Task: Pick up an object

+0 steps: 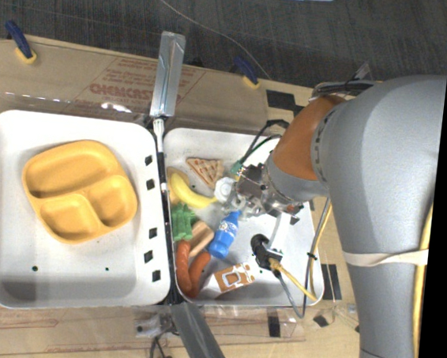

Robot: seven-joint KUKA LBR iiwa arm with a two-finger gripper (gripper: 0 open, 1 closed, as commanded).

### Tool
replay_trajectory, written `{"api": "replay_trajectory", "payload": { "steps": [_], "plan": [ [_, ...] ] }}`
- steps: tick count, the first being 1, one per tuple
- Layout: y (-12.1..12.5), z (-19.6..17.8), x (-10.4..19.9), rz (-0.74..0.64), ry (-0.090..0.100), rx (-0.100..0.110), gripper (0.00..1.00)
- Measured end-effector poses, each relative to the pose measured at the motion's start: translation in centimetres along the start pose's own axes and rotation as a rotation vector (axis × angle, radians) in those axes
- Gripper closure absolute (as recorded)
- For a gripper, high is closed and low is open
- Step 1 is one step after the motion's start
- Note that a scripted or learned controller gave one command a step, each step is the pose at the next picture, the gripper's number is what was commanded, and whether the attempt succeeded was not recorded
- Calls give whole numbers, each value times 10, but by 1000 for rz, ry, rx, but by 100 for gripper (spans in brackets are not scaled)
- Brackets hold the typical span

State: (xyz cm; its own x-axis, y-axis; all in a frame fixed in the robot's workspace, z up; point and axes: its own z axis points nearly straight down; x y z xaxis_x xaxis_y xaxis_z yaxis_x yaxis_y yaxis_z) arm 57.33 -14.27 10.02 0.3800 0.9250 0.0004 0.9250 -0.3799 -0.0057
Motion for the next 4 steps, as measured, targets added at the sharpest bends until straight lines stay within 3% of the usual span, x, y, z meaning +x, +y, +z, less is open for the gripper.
{"api": "replay_trajectory", "payload": {
  "steps": [1,2,3,4],
  "plan": [
    [-15,-145,102,440,3,-4,100],
    [-64,-88,127,432,-3,4,100],
    [-19,-315,104,417,5,-10,100],
    [-111,-225,99,271,-4,2,100]
  ]
}}
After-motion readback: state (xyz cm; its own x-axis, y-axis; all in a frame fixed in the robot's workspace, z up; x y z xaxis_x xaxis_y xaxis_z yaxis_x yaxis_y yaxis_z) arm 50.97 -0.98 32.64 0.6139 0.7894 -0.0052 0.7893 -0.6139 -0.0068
